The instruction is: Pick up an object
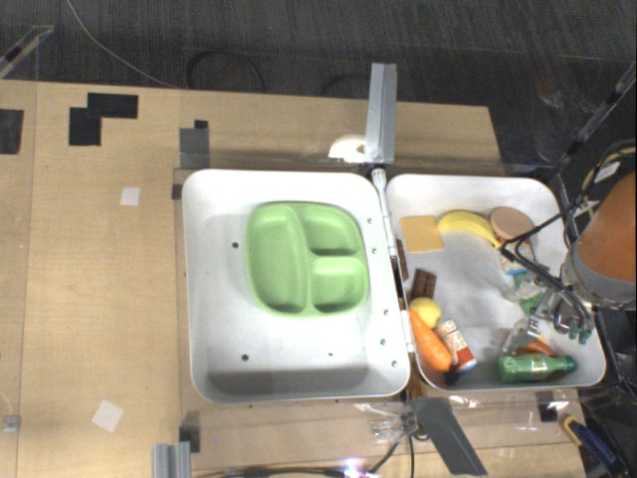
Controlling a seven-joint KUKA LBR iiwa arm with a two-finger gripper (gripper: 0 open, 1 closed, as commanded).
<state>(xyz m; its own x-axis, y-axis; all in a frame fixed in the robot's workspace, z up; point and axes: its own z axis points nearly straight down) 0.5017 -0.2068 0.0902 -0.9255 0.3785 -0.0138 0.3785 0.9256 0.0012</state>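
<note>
The right bin (468, 192) holds several toy foods. A yellow banana (466, 226), a tan square slice (421, 232) and a brown round piece (512, 220) lie along its far side. On the left side are a dark brown bar (423, 284), a small yellow lemon (425, 313), an orange carrot (431, 347) and a small red-and-white bottle (457, 344). A green bottle (534, 367) lies on its side at the near right. My gripper (532, 329) hangs low just above the green bottle, over a small red-orange item (538, 347) that it partly hides.
The left bin (214, 357) holds a green divided plate (305, 257). A metal post (381, 113) stands behind the wall between the bins. Black cables (542, 229) run from the arm across the right bin's far right corner.
</note>
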